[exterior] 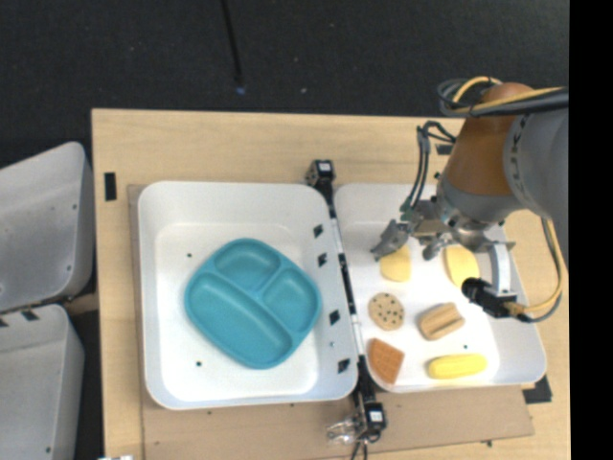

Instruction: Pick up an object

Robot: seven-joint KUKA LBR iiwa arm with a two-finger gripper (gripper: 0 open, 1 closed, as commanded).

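- The gripper (419, 240) hangs low in the right bin (522, 367), spread wide and holding nothing.
- A pale yellow lump (396, 265) lies just under the gripper.
- From that lump: cookie (386, 310) below, bread piece (441, 321) lower right, orange wedge (386, 361) and banana (455, 366) farther down.
- The left bin (163, 209) bears a teal divided plate (251, 301).

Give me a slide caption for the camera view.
Gripper over toy foods in the right bin; blue tray in the left bin.

On the worktop (115, 142), the left bin (153, 353) holds a divided plate (251, 302). Right of that plate, the right bin (522, 357) holds a cookie (386, 310), with a block (441, 321) beyond it.
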